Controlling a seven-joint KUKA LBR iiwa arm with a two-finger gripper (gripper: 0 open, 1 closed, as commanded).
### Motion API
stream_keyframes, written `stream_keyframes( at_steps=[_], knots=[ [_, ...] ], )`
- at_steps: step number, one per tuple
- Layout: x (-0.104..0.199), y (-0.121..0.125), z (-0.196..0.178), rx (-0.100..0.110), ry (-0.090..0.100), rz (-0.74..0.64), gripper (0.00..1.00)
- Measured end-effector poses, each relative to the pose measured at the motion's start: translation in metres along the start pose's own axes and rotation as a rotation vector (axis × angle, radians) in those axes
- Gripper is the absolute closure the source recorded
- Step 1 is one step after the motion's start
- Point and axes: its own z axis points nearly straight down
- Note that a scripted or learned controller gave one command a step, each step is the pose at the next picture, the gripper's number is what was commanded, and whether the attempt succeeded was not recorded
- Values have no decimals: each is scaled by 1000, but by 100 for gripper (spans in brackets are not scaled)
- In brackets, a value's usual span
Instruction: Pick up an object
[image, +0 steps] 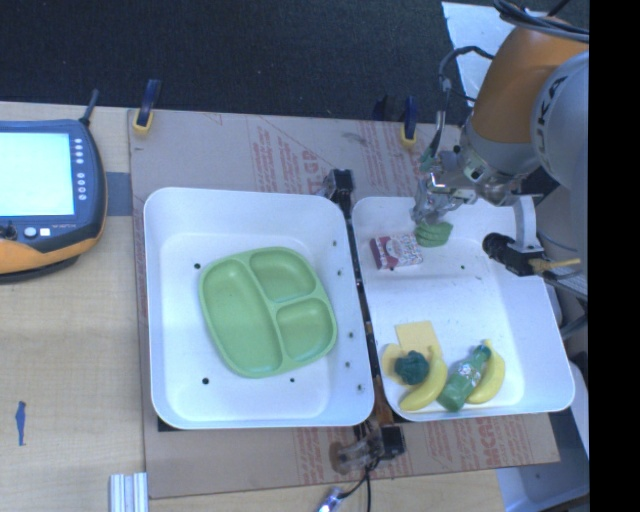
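My gripper (433, 218) hangs over the back of the right bin (520, 300), reaching in from the upper right. A small green object (435, 237) sits right at its fingertips, pinched between them. Just to its left lies a red and white packet (397, 251). At the bin's front are a yellow square (417, 335), a dark green lump (410, 367), two bananas (424, 389) (491, 376) and a green bottle (461, 381) between them.
The left bin (170, 390) holds a green divided plate (268, 311). A control pendant with a screen (45, 190) lies on the bench at far left. A black fitting (505, 250) juts in over the right bin's right side.
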Motion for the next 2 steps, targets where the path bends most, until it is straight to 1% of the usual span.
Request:
stream_keyframes(
  at_steps=[1,2],
  knots=[
    [-1,-1,1,2,-1,0,0],
    [-10,1,97,-4,-2,2,0]
  ],
)
